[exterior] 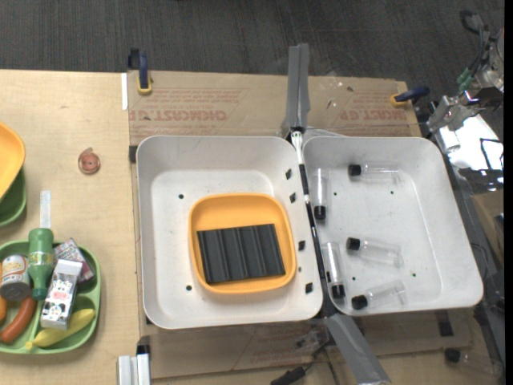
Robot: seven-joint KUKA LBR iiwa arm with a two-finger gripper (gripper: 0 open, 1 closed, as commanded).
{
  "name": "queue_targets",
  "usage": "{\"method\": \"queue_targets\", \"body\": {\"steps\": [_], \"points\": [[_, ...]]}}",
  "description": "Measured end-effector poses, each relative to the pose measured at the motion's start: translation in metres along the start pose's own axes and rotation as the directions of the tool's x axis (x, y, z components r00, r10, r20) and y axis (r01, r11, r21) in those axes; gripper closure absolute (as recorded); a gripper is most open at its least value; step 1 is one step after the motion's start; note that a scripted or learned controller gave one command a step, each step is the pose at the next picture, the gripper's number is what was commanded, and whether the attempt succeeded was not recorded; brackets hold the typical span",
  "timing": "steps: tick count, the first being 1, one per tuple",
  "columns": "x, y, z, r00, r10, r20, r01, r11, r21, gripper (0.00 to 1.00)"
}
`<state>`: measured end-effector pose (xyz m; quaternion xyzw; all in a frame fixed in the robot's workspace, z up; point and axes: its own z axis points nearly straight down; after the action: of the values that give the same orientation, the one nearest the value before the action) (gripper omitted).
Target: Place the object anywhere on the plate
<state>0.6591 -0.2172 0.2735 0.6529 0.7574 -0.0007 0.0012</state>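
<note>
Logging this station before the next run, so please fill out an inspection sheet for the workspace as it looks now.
Surface: two white bins, left bin and right bin, side by side on cardboard.
Job's things: orange plate in the left bin, with a dark ribbed block on it; five clear tubes with black caps in the right bin.
Clutter: green tray of toy food on the side table.
Gripper: nothing seen.
Cables: some at the right edge.
Surroundings: dark floor, clamps on the bench.

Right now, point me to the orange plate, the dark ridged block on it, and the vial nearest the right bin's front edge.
orange plate (pixel 240 204): camera view, on its bare back rim.
dark ridged block (pixel 241 253): camera view, on its middle.
vial (pixel 378 297): camera view, on its clear body beside the black cap.
</note>
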Motion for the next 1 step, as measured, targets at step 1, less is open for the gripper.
{"method": "queue_targets", "body": {"steps": [1], "points": [[-0.0055, -0.0006, -0.0323, 0.974, -0.225, 0.000, 0.225, 0.974, -0.002, 1.00]]}}
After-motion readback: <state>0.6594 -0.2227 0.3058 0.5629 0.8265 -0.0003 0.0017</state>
